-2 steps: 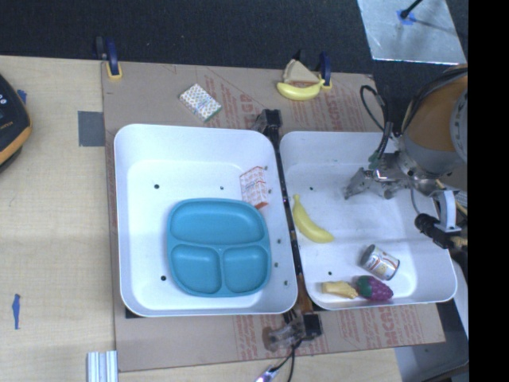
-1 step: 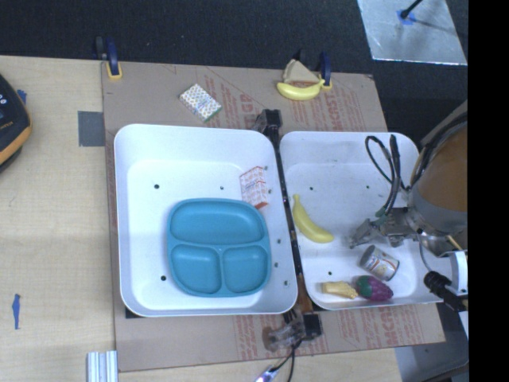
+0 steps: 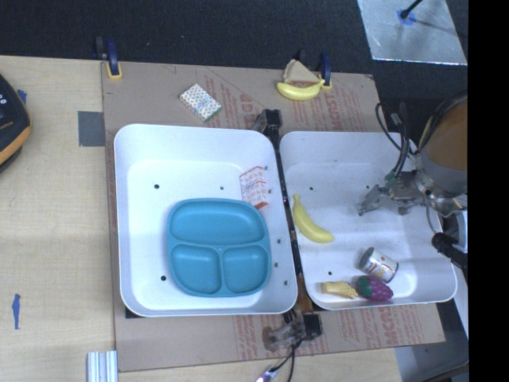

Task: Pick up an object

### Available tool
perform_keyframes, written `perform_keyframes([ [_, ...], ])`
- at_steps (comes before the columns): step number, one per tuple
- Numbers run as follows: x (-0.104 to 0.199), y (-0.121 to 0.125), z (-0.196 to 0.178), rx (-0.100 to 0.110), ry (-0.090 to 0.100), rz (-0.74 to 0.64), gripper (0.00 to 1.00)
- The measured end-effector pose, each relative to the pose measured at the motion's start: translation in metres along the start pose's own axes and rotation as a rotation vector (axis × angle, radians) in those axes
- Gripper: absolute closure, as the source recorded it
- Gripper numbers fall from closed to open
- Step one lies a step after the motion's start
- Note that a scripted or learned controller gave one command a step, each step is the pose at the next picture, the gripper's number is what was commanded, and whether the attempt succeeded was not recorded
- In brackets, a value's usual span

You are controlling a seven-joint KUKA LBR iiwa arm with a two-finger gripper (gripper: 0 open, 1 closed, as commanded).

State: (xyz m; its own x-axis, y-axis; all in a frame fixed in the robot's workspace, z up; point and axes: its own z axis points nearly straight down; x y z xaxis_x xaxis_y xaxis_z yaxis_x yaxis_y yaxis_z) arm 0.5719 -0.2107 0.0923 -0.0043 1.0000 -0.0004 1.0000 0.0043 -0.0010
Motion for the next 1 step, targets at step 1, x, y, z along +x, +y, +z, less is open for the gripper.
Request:
perform_keyframes([
  [1,0.0374,-0.0960,-0.0362,0.002,0.001,-0.001,0.00],
])
